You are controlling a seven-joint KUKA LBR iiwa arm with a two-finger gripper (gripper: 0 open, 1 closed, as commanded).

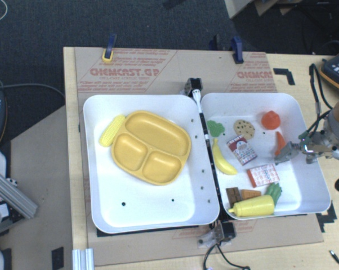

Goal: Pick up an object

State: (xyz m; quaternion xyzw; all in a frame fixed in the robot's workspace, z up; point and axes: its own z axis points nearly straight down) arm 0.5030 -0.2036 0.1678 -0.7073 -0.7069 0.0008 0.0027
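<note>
Gripper (pixel 286 154), finger state can't tell, hangs over the right bin (pixel 313 198) just right of an orange carrot (pixel 279 143). Risk: carrot lies near the bin wall w/ tomato (pixel 271 119) above; grasp may skid.

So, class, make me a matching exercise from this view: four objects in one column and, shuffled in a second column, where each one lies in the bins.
Objects:
1. yellow plastic corn cob
2. round chocolate-chip cookie
3. yellow toy banana
4. red round toy tomato

Places:
A. right bin, along its left wall
B. left bin, beside the yellow divided tray
C. right bin, upper right area
D. right bin, upper middle

Pairs: 1-B, 2-D, 3-A, 4-C
</note>
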